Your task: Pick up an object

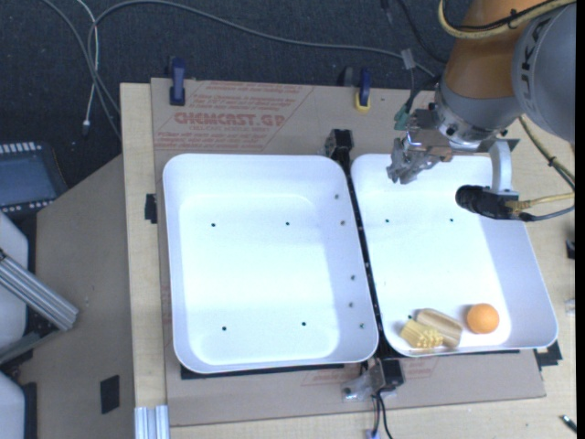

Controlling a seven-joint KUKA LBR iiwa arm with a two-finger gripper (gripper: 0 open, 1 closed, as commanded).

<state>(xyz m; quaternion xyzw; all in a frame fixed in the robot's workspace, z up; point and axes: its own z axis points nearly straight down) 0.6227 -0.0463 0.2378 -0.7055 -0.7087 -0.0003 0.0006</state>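
Two shallow white bins sit side by side on my worktop (137,245). The left bin (265,263), across the middle of the frame, shows only its white floor with a few small dark dots. The right bin (448,254) carries everything loose, all gathered at its lower edge, in the lower right of the frame: an orange ball (483,318), a tan rounded piece (441,321) just left of the ball, and a yellow ridged piece (420,337) touching the tan one on its lower left side.

My gripper (405,167) hangs over the top left corner of the right bin, in the upper right of the frame, just beside the divide between the two bins. Whether my jaws are spread or pressed together I cannot tell from this angle; the metal parts there blur together.

The three objects lie well apart from my jaws, at the opposite end of the same bin, toward the bottom of the frame and a little to the right of where I hang.
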